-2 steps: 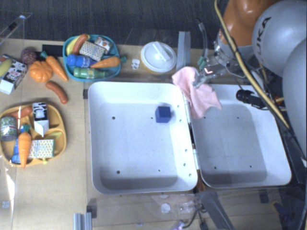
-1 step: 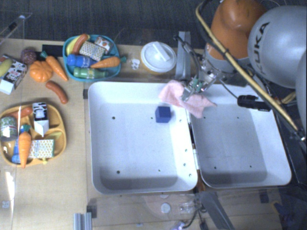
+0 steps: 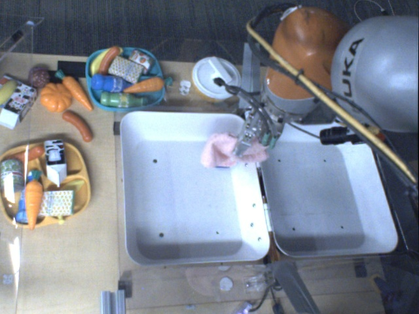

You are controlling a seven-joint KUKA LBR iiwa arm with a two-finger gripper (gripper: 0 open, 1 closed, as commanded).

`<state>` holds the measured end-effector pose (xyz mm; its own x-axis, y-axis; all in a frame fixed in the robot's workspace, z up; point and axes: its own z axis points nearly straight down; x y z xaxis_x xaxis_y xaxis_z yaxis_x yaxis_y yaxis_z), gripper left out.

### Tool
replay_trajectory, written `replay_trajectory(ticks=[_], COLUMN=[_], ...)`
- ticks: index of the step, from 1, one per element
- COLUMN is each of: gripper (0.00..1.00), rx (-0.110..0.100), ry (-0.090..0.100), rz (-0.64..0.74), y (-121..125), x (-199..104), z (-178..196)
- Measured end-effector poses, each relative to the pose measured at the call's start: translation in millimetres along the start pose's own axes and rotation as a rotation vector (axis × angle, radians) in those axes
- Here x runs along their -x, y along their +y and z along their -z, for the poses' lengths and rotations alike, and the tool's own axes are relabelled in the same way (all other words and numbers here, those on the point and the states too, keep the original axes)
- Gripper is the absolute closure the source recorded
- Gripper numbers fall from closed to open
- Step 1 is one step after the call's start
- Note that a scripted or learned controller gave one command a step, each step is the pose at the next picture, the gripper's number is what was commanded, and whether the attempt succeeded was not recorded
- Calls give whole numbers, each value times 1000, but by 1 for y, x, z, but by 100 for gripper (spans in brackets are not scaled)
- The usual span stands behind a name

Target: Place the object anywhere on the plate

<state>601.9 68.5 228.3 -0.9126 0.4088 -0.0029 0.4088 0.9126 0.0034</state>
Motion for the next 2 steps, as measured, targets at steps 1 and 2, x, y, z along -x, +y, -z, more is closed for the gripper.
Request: replay_trajectory(ticks=[1,2], gripper=[100,0], rx=[0,1], ry=[1,0], rz=[400,400], y=[34,34], x=[-38,-37], z=[-4,-3])
